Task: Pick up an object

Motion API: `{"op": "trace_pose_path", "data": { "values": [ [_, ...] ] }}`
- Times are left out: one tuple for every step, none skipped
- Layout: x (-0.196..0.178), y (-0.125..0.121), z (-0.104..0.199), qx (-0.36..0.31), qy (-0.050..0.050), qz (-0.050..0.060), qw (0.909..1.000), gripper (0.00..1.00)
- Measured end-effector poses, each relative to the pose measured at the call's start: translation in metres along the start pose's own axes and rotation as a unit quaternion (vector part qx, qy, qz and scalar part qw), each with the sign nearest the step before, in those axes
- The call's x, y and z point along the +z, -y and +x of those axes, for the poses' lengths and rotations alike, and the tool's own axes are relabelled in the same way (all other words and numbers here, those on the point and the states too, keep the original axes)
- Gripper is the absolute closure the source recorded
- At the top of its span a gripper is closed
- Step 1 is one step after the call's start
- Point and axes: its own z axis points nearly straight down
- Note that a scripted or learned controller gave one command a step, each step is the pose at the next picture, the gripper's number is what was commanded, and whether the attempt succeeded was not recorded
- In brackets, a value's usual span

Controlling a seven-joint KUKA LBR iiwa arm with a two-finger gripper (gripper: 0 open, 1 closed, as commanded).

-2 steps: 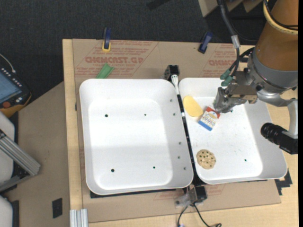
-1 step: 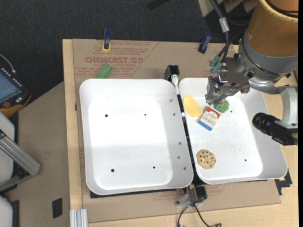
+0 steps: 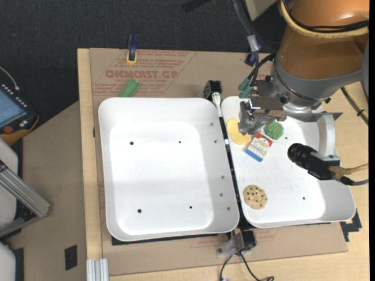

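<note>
The right bin [image 3: 328, 212] holds a yellow banana-like piece [image 3: 235, 132] near its left wall, a green broccoli-like lump [image 3: 274, 129], a small red, white and blue packet [image 3: 258, 147] and a round cookie [image 3: 255, 196] toward the front. My gripper [image 3: 251, 124] hangs low over the back left of this bin, just right of the yellow piece and above the packet. The grey wrist hides the bin's back part. I see nothing between the fingers.
The left bin [image 3: 117, 174] lies beside the right one, their walls meeting along a dark seam [image 3: 228, 163]. A green clip [image 3: 129, 88] and a blue-and-yellow clamp [image 3: 132, 50] sit on the cardboard behind the left bin.
</note>
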Motion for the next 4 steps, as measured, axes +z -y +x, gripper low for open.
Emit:
{"op": "trace_pose_path", "data": {
  "values": [
    [0.031,0.010,-0.037,0.002,0.000,-0.001,1.0000,1.00],
    [-0.029,-0.008,-0.002,-0.002,-0.001,-0.008,1.0000,1.00],
    [-0.050,0.026,0.052,-0.004,-0.002,-0.006,1.0000,1.00],
    [0.002,0.025,0.021,0.002,0.000,0.000,1.0000,1.00]
  ]
}}
